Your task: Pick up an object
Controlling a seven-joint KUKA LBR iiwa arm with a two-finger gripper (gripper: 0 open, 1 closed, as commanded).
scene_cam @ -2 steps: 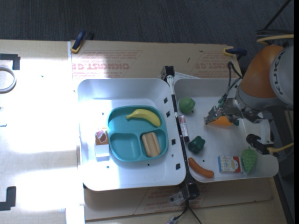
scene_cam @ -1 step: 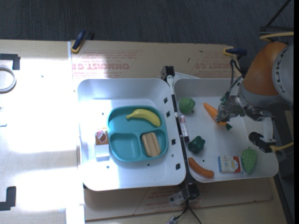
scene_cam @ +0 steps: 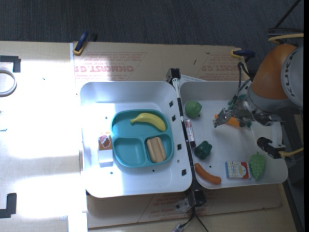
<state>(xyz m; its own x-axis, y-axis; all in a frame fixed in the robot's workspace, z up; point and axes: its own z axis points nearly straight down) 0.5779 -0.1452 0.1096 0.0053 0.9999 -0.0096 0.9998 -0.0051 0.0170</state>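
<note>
Hovering over the right bin (scene_cam: 270,178), the gripper (scene_cam: 223,120) sits low above its upper part, with a small orange object (scene_cam: 233,122) just beside it.

The orange object lies directly to the right of the fingertips, partly hidden under the wrist; I cannot tell its long axis or whether the claw is wide or narrow. The green ball (scene_cam: 193,108) lies near, on the left.

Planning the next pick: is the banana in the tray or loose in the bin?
In the tray: banana lies in its large top section.
</note>
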